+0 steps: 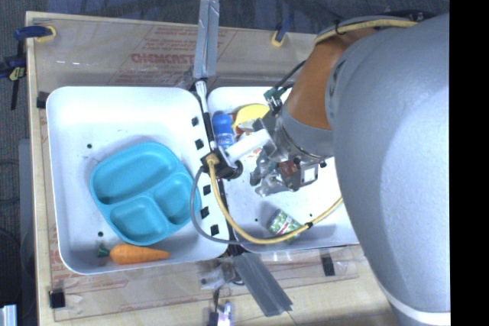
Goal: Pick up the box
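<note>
My gripper [273, 173] hangs low over the middle of the right bin [248, 229], under the grey arm and its orange band [309, 99]. A small green and white box-like packet [281, 223] lies on the bin floor just in front of the gripper, apart from it. A blue bottle [222, 127] and a yellow object [250, 115] sit at the bin's far left corner, beside a red and white item [243, 135]. The arm hides much of this bin.
The left bin [69, 133] holds a blue divided tray [143, 191] and an orange carrot [137, 255] at its front edge. A yellow cable [221, 214] loops along the wall between the bins.
</note>
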